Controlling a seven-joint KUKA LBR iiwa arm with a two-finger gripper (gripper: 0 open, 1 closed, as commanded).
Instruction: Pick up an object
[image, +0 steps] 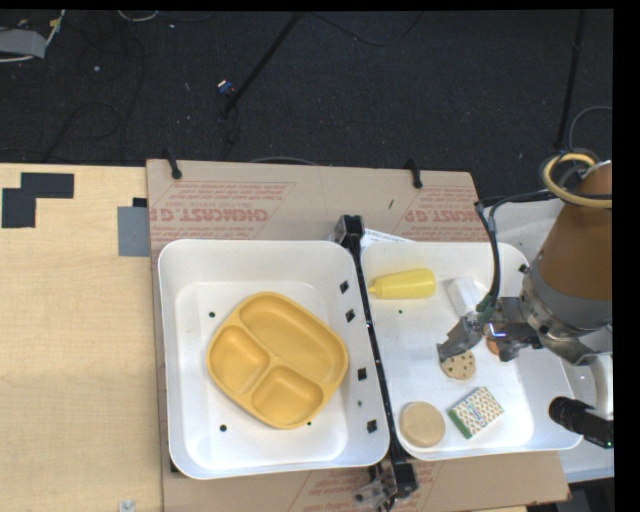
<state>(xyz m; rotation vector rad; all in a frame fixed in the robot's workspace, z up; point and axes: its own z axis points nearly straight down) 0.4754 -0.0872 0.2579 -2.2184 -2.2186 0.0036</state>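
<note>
A: The tool (458, 350) sits low in the right bin (510, 420), coming in from the arm (575, 270) on the right side. Its dark tip is right over a round speckled cookie (460, 366).

B: Is it clenched on the cookie?

A: I cannot tell. The tip touches or overlaps the cookie's upper edge, but the view is too small and dark there to show how the tool stands, or whether anything sits in it.

B: What else lies in that bin?

A: A yellow, banana-like toy (402, 285) near the far left corner, lying on its side. A small white cylinder (464, 296) just right of it, partly behind a black cable (492, 260). Toward the near edge, a tan round disc (423, 424), and just beside it a small green-and-white patterned box (477, 411), tilted.

B: And the left bin (190, 420)?

A: It holds a yellow divided plate (277, 358) with three compartments, turned at an angle, roughly in the middle.

B: What are the bins on?

A: A sheet of printed cardboard (260, 200) on the wooden counter (70, 350). A black divider (365, 340) runs between the two bins.
</note>
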